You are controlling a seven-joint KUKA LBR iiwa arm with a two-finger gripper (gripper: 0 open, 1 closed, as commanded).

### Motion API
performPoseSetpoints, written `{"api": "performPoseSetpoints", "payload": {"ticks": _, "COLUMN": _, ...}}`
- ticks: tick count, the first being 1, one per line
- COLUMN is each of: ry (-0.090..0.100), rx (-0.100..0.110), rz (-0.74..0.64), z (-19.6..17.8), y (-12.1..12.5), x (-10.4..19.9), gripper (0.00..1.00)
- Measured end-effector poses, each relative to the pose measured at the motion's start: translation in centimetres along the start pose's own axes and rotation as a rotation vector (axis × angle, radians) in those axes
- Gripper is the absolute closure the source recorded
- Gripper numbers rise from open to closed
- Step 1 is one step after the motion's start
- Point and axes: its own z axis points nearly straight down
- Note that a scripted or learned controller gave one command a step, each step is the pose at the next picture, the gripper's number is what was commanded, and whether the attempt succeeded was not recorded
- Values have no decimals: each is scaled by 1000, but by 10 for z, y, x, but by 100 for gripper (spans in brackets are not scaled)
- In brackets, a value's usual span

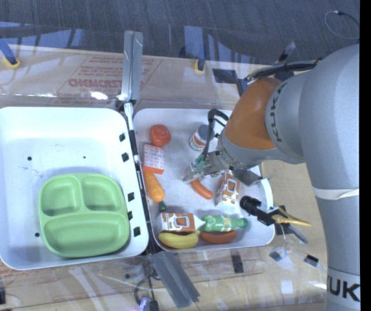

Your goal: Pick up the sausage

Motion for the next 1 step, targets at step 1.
{"api": "performPoseSetpoints", "payload": {"ticks": 1, "ry": 1, "rx": -2, "rz": 81, "z": -120, "y": 42, "x": 39, "gripper": 100}}
